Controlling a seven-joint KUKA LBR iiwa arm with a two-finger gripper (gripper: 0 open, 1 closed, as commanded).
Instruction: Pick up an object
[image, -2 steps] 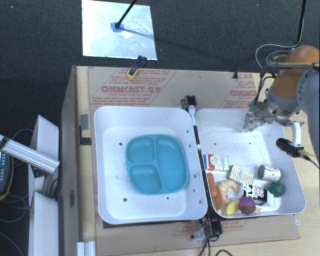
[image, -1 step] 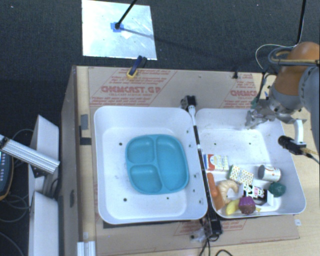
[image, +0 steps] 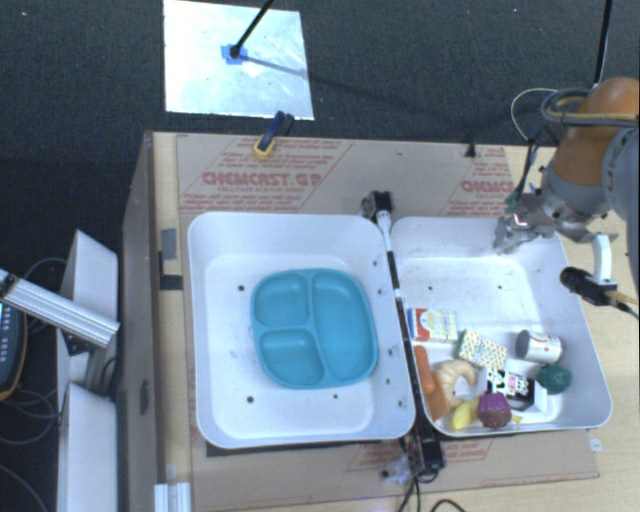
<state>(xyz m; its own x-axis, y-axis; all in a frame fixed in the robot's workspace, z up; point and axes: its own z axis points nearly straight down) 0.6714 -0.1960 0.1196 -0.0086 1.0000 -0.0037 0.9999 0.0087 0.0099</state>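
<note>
The little toys (image: 480, 375) sit piled in the near corner of the right bin (image: 470, 275), light and hard I think, easy to pinch round the middle, while the gripper (image: 515, 232) hangs far back, its jaws too blurry to tell.

My arm reached in over the desk's far right corner, orange band uppermost, wrist bent down, with my pincer (image: 510, 236) hanging low there.

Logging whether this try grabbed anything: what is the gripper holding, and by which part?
Nothing is held. The gripper is at the right bin's far edge, apart from the toys piled at its near end.
</note>
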